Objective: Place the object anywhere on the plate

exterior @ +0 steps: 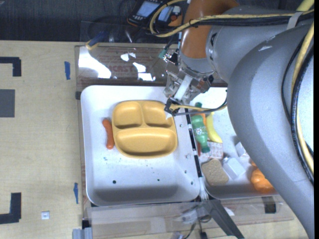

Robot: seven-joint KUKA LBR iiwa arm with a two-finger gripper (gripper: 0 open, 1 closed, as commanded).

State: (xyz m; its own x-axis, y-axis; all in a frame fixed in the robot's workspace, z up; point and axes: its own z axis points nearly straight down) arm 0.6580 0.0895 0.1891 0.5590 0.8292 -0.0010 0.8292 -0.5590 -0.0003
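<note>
A yellow plate [144, 128] with three compartments lies in the left bin [139, 188], toward its back. An orange sausage-shaped piece [108, 133] rests on the bin floor against the plate's left edge. My gripper [175, 92] hangs over the back right corner of the plate, close to the divider between the bins. The wrist and arm cover much of it from above, and I see no object in it.
The right bin [225, 192] holds a green bottle [200, 128], a yellow banana [213, 129], a brown round slice [214, 171], a white block [234, 166] and an orange fruit [259, 180]. The grey arm covers most of that bin's right side.
</note>
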